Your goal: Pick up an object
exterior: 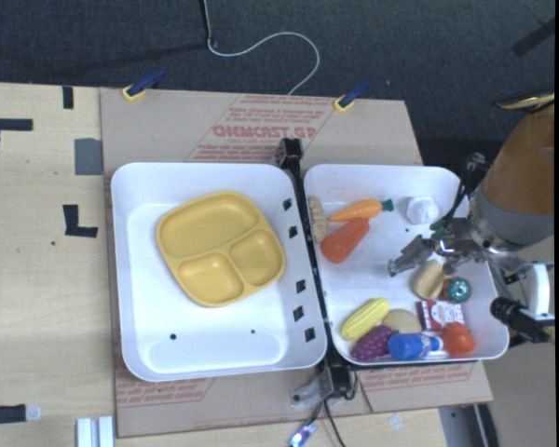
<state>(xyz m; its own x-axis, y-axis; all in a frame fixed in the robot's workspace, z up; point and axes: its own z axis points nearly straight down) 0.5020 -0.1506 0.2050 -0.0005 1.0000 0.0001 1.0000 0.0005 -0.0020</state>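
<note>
My gripper (408, 257) hangs over the middle of the right bin (391, 177), its two dark fingers spread apart and pointing left, with nothing between them. A tan, rounded piece (429, 278) lies just below and to the right of the fingers, partly under the wrist. To the left lie an orange carrot (354, 210) and a red-orange pepper (345, 238). Along the bin's near side are a yellow corn cob (364, 318), purple grapes (373, 343), a blue bottle (406, 346), a red tomato (459, 340) and a teal ball (458, 291).
The left bin (140, 250) holds a yellow divided plate (222, 248). A white cap (419, 209) sits near the right bin's far wall. A red and white packet (440, 314) lies beside the tomato. A white cable (261, 43) loops behind the bins.
</note>
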